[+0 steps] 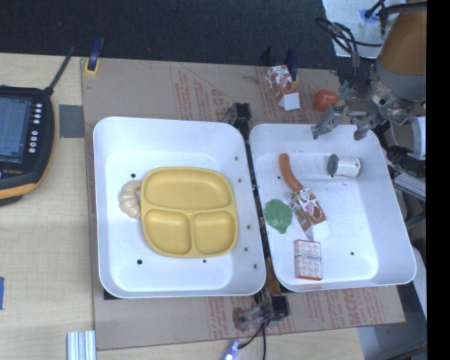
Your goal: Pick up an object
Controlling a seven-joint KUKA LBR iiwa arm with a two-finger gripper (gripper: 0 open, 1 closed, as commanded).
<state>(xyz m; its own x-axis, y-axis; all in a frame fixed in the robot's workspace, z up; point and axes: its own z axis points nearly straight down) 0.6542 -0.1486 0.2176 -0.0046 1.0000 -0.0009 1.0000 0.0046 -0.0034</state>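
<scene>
White cup lies just below the tool (apart).

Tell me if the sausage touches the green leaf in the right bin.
Apart. The camera view shows bare white bin floor between the sausage and the green leaf, which lies below it beside the carton.

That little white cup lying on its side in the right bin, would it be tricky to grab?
Probably a bit. The white cup lies on its side on the smooth floor of the right bin, so a nudge would likely send it rolling. It looks small and hollow, hence probably light and easy to knock away. Its round wall may slip between the jaws.
</scene>
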